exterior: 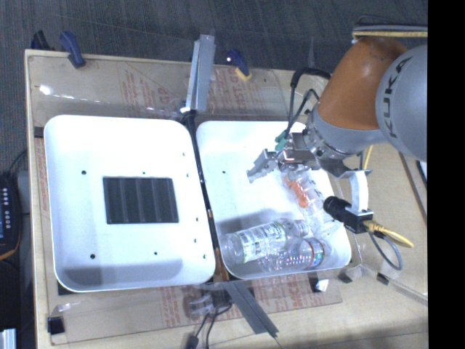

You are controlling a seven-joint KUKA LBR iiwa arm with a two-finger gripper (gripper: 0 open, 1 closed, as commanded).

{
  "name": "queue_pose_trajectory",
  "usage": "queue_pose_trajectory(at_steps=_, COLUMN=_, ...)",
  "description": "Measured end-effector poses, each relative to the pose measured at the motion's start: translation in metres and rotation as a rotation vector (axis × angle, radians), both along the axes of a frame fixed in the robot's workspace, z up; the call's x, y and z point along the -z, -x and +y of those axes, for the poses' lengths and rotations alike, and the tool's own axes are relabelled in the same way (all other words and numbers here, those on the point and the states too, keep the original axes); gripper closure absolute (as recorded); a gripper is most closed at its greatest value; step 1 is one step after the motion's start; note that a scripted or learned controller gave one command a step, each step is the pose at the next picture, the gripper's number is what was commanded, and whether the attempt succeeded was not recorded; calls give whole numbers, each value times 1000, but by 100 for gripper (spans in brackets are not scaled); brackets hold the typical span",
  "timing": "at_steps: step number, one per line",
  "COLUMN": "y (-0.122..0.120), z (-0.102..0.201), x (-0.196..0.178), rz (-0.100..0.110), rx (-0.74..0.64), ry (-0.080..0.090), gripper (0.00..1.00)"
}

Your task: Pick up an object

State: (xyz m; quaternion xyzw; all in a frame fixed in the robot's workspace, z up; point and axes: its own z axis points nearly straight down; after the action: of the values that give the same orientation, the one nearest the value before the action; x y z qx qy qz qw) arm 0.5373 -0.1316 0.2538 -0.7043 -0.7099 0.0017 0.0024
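- Camera view: the gripper (pixel 270 163) hangs over the upper part of the right bin (pixel 225 195), and its grey fingers are spread apart with nothing between them.
- Two clear plastic bottles (pixel 276 244) lie on their sides at the near wall of this bin, close to each other; a small clear thing with orange parts (pixel 300 192) lies between them and the wrist.
- The left bin (pixel 65 195) holds a dark ribbed block (pixel 140 200).
- I judge the step is the approach, with no grasp yet made.
- The next move calls for lowering onto one object and closing on it; the round bottles may roll away.
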Motion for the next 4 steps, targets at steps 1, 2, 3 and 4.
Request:
queue_pose_trajectory(at_steps=1, y=-30, z=-57, x=22, rz=-1, rx=33, ry=2, gripper=0)
queue_pose_trajectory(at_steps=2, y=-34, z=-76, x=46, rz=-1, rx=-76, ry=-1, gripper=0)
queue_pose_trajectory(at_steps=3, y=-23, z=-77, x=49, rz=1, rx=-149, ry=-2, gripper=0)
queue_pose_trajectory(at_steps=4, y=-44, z=-79, x=52, rz=-5, rx=-197, ry=1, gripper=0)
